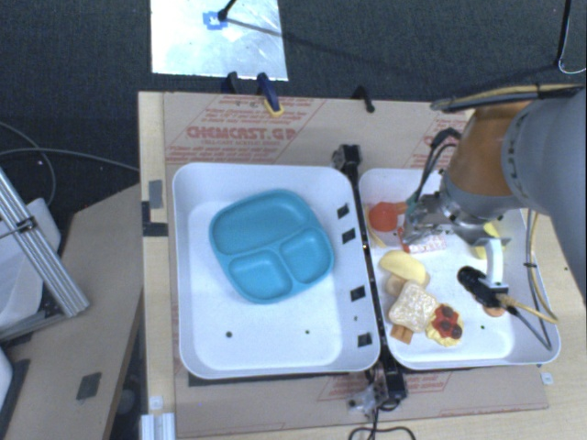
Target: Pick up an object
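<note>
Fingers (415,225) low inside the bin nearer the arm (514,348), at its upper end as the view shows it. We cannot tell whether they are spread or closed, since the wrist and its fittings hide the tips. Nothing shows between them, so we log no grasp.

Step in hand, by our reading: the descent onto a target, before any lift. The likeliest target is the red round piece (385,215), just beside the fingers on the side toward the other bin. We cannot tell whether it touches them. A pale pinkish scrap (427,244) lies right under the fingers; too small to name.

The next move, we judge, calls for centring over the red piece, closing on it, then rising straight. It sits near the bin wall and the divider, so room on that side is tight, and a round piece may roll off a skewed pinch.

Other things, going from the fingers toward the near rim:
- yellow piece (404,266), near
- toast-like square (413,308), just past the yellow one
- small yellow piece with red topping (445,324), beside the square

Well apart from the fingers, across the divider, a blue divided plate (271,246) lies in the far bin (197,342). Both bins rest on the desk (229,126). Nothing stands over the red piece.
</note>
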`<state>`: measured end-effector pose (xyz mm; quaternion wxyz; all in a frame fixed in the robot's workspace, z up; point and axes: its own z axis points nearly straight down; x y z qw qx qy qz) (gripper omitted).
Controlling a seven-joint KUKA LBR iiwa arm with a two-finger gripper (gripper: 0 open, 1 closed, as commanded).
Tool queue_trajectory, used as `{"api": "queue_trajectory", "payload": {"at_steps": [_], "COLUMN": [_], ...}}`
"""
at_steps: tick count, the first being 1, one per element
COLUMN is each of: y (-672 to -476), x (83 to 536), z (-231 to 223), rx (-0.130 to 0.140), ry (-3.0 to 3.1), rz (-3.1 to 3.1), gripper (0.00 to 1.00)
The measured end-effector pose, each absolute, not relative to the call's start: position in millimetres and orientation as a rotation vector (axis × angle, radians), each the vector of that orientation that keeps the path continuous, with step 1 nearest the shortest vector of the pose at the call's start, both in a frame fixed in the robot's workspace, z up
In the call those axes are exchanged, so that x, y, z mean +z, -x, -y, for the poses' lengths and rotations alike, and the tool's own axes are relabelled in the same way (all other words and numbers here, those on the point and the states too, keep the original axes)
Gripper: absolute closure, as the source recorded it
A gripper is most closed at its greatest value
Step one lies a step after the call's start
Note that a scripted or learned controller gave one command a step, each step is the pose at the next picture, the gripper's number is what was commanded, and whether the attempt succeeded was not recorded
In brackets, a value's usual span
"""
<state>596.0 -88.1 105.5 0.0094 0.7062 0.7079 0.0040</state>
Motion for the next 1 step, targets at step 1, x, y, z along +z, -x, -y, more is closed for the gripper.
{"api": "queue_trajectory", "payload": {"at_steps": [1], "y": [-577.1], "x": [189.6], "z": [-1.6], "rx": [0.013], "ry": [-2.205], "rz": [-2.234], "gripper": [1.0]}}
